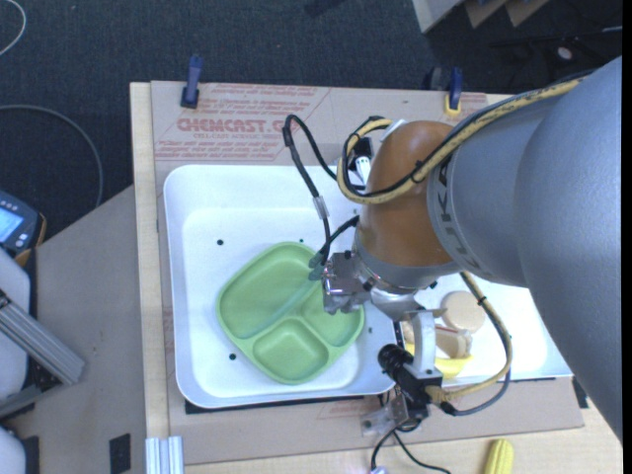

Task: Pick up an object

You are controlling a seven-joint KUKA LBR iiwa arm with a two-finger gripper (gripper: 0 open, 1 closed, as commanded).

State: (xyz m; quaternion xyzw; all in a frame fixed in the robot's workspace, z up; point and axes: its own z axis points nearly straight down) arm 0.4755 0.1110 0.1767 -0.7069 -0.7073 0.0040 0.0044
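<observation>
A light green divided plate [277,314] lies in the left white bin [197,265], toward its front right. The arm's orange wrist band [400,200] hangs over the wall between the two bins. Below it, the gripper [339,286] is down at the plate's right rim. The wrist blocks its fingers from the camera. In the right bin [528,349] lie a tan round wooden piece [462,314] and a yellow object [452,366], partly hidden behind the arm.
A brown board [237,117] with two blue clamps [191,70] backs the bins. Black and yellow cables loop around the wrist. A yellow item [498,455] lies on the bench's front edge. A dark device [18,227] sits at far left.
</observation>
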